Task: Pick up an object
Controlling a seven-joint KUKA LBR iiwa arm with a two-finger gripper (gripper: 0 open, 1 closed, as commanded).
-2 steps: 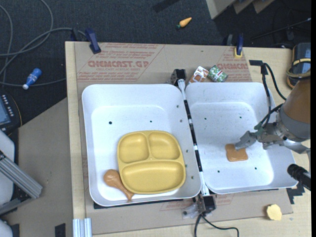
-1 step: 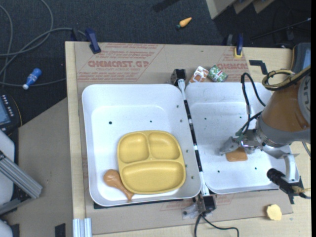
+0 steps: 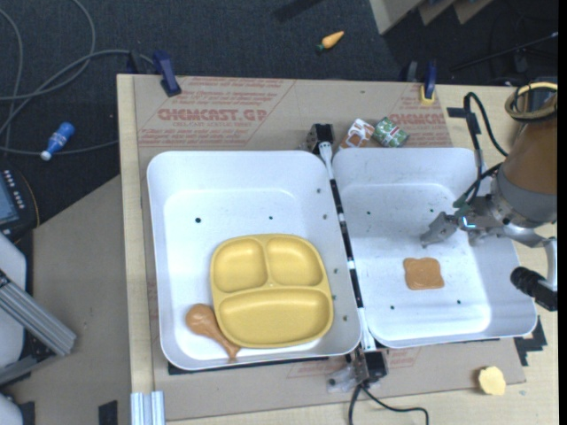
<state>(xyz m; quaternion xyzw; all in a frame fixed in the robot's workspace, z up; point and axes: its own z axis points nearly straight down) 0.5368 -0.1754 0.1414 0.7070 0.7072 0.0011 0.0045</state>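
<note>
Currently, the gripper (image 3: 440, 229) hovers in the right bin (image 3: 390, 312), above the toast (image 3: 423, 274); its opening cannot be determined.

bench (image 3: 142, 193) | two white bins (image 3: 177, 202) | yellow piece (image 3: 491, 380) at near-right corner

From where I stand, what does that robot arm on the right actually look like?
The arm is a thick, rounded tube with an orange-brown band above a grey wrist section. Black cables loop alongside it. At its end sits a small grey metal tool with pointed fingers and a hint of blue behind them.
</note>
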